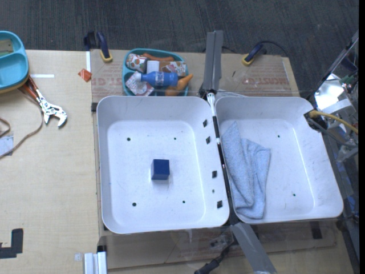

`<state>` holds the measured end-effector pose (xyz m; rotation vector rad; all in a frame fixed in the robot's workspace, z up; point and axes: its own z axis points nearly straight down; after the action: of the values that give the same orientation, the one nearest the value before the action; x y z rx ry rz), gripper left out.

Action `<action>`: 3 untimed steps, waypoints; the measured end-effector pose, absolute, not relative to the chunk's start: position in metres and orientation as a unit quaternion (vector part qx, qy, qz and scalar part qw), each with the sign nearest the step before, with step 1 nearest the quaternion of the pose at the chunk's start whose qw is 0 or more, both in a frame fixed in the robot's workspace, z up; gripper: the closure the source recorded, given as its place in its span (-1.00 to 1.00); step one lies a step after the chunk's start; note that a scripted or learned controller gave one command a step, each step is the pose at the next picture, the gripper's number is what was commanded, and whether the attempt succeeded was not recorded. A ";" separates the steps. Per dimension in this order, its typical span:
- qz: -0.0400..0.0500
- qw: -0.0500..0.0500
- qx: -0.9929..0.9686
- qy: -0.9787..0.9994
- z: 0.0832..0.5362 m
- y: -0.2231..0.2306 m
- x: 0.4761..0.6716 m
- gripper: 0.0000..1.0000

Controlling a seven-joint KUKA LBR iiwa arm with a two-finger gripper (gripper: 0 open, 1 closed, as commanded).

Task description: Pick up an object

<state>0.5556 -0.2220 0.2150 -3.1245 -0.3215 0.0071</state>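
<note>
Tool state: we cannot tell from this view.

Task object: a blue cube [161, 169] sits flat on the floor of the left bin [103, 153], the bin farther from the side where the arm enters. It stands a little below the bin's centre, apart from every wall and with nothing touching it.

The right bin [320, 153], on the arm's entry side, holds a crumpled grey-blue cloth [249, 176] lying along its left wall, from near the top down to the bottom corner. The two bins meet at a shared edge, with small black clips along it.

Surface: a pale wooden counter [51, 198]. Behind the left bin rests a teal tray [129, 61] piled with small mixed items, too jumbled to name. A wrench [52, 113] lies well to the left, just beside a light blue dish [11, 59] at the frame's edge. Two clamps [102, 45] [252, 53] grip the counter's back edge, and a grey metal bar [213, 61] rises between the bins.

Room: dark carpeted floor [171, 10] beyond the counter. A yellow cable [333, 119] hangs by the right bin.
</note>
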 end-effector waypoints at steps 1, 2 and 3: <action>0.002 0.000 -0.995 -0.102 0.215 -0.222 0.556 -1.00; 0.002 0.000 -0.995 -0.102 0.215 -0.222 0.556 -1.00; 0.002 0.000 -0.995 -0.102 0.215 -0.222 0.556 -1.00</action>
<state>0.5556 -0.2220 0.2150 -3.1245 -0.3213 0.0071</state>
